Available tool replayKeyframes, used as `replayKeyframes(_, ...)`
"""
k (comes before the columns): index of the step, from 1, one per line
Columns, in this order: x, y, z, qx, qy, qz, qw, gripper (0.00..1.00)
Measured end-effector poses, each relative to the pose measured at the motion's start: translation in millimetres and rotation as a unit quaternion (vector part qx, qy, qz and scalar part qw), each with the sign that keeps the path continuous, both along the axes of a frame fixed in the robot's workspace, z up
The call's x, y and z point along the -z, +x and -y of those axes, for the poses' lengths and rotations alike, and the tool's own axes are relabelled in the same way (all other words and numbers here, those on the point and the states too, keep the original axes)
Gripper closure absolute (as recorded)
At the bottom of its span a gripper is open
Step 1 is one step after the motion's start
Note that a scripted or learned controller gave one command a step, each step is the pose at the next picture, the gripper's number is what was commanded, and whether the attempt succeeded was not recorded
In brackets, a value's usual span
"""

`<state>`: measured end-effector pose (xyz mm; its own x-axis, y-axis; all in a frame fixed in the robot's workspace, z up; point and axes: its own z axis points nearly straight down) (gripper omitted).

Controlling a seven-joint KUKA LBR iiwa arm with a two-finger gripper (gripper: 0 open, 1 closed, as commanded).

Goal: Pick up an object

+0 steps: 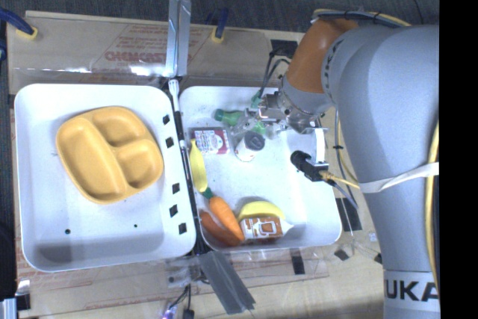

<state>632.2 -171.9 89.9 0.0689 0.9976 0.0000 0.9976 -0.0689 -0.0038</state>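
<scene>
My gripper (260, 122) hangs low over the back middle of the right bin (314, 224), below the orange wrist band. Just under it sit a green object (226, 116) and a small white round object with a dark top (246, 147); whether the gripper touches either I cannot tell. A red and white carton (210, 140) lies to the gripper's left. A yellow banana (198, 168) lies along the bin's left wall. At the front are an orange carrot (222, 214), a yellow fruit (260, 208) and an orange box (263, 228).
The left bin (37, 235) holds a yellow divided plate (110, 153). A black clip with a cable (308, 164) sticks into the right bin from the arm's side. The grey arm body (388, 160) covers the bench's right part.
</scene>
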Motion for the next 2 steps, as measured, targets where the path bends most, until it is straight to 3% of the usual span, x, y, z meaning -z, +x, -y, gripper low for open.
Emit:
replayKeyframes(1, -8, 0, -2, -0.003, 0.0007, -0.002, 1.0, 1.0)
replayKeyframes(2, 0, -60, -50, 0.013, 0.0004, -0.001, 0.9999, 1.0)
